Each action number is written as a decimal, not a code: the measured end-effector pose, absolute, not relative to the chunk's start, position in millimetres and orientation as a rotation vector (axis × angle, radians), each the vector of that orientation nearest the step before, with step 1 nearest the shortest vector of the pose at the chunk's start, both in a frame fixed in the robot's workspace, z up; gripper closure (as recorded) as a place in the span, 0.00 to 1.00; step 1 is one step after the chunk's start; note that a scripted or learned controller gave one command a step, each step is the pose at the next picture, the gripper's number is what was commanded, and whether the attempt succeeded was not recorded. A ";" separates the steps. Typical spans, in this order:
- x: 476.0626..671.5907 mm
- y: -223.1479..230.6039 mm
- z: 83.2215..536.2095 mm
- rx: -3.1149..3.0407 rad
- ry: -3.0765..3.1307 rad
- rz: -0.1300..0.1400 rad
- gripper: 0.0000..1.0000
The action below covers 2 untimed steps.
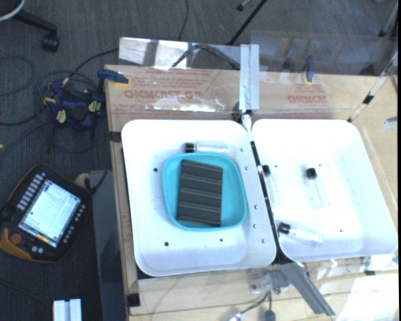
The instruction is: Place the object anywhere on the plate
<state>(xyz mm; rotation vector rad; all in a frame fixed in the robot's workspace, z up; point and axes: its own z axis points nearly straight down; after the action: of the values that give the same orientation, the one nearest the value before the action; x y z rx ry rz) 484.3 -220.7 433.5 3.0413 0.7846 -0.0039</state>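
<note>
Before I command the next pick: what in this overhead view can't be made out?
- Plate centre: covered by the dark ribbed block in the camera view.
- Clear vial behind the plate: its glass blends into the white left bin.
- Vials in the right bin, at and: too small and transparent to judge their contents.

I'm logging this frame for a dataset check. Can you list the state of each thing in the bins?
Blue plate: flat in the left bin, bearing a dark ribbed block.
Dark ribbed block: lying flat on the plate.
Clear tube: on its side in the left bin, beside the plate's far rim.
Second tube: lying in the right bin.
Third tube: lying near the right bin's near edge.
</note>
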 end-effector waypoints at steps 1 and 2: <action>484.0 -224.0 367.4 3.072 0.656 -0.006 0.00; 484.2 -223.5 383.1 3.105 0.480 -0.005 0.00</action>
<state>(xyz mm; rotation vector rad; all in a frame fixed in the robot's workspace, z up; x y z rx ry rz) 484.2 -223.5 383.1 3.1047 0.4801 -0.0055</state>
